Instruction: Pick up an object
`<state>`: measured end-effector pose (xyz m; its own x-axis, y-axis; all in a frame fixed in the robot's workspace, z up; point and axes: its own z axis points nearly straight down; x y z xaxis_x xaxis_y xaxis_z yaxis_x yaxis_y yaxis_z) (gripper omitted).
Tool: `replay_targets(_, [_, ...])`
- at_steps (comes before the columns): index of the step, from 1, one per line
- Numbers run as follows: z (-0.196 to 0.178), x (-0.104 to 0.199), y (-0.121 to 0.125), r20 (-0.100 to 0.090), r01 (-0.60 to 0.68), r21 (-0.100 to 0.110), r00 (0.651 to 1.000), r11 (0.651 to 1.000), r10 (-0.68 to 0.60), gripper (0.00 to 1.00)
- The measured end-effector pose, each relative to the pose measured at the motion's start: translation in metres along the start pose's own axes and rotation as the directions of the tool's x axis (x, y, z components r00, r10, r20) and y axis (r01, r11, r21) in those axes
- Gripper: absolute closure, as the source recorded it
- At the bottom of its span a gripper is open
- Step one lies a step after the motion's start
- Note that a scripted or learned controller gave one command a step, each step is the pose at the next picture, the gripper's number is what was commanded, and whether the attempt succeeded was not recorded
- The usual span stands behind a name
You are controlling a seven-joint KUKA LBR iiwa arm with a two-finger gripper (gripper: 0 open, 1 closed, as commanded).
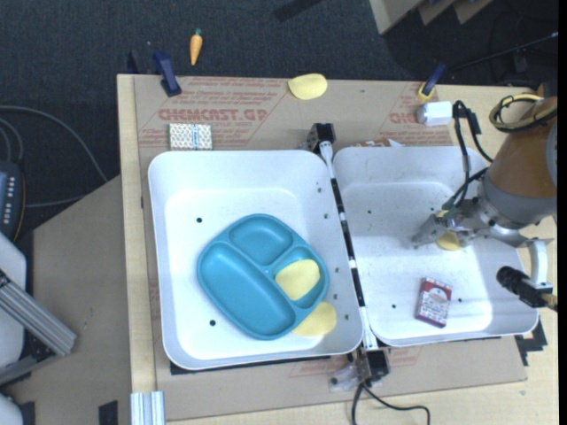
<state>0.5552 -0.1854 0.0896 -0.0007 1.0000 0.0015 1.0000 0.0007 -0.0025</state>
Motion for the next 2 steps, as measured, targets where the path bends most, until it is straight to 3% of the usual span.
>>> replay_targets(1, [0.005,-0.028,0.014,0.001,0.0,-0.003,1.0,1.0,0.0,0.0])
replay_targets(2, [-0.006,-0.028,0.015,0.003,0.0,-0.007,1.0,1.0,0.0,1.0])
